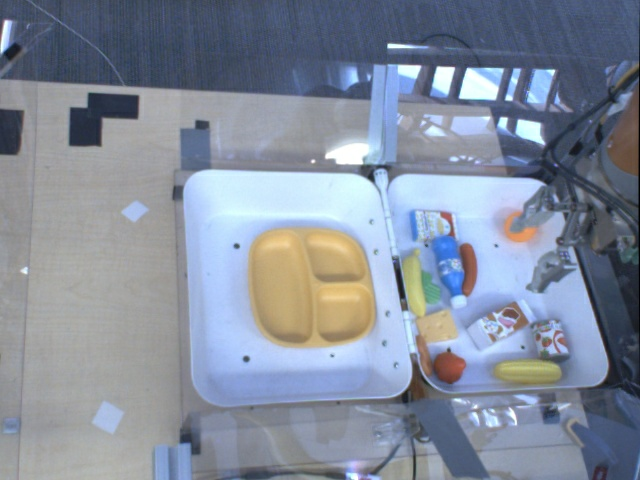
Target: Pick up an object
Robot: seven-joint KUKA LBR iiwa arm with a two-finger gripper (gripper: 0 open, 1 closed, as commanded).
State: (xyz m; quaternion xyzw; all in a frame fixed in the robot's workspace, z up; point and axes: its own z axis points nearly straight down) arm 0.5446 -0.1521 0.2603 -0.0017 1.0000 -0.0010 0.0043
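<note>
Your tool (pixel 556 236) sat over the right bin (pixel 590 368), fingers spread apart. Nothing was between them. An orange piece (pixel 519 227) lay just beside the upper finger.

A yellow tray (pixel 312 286) lies mid left bin (pixel 215 368), black marks (pixel 103 115) sit at the bench's (pixel 90 298) far left corner.

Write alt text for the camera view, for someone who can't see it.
A grey robot arm's gripper hovers over the right white bin, its fingers spread and holding nothing, beside an orange piece. That bin also holds a blue bottle, a yellow banana, a red tomato and small cartons. The left white bin holds a yellow divided tray.
</note>
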